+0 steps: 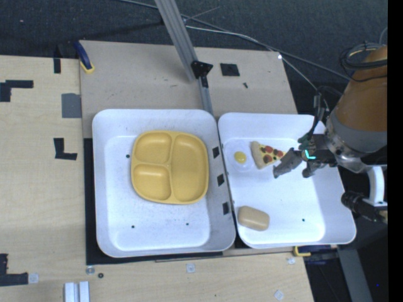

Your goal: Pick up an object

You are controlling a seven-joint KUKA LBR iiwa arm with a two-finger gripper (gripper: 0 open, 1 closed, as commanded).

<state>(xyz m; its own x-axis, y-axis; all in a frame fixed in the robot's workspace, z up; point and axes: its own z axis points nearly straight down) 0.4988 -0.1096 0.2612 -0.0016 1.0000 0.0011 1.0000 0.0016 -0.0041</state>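
Observation:
In the right bin [315, 231] lie a toy pizza slice [265, 154], a small yellow round piece [240, 158] and a tan soap-like block [254, 218]. My gripper [296, 166] hangs over the right bin, just right of and slightly below the pizza slice. Its two dark fingers are spread apart, and nothing sits between them. The left finger tip lies close to the slice's right end. A small teal light glows at the wrist.
The left bin [113, 225] holds a yellow divided plate [170, 167]. A grey metal pole [182, 36] slants in from the top toward the gap between the bins. Cables run over the dark floor at the top right.

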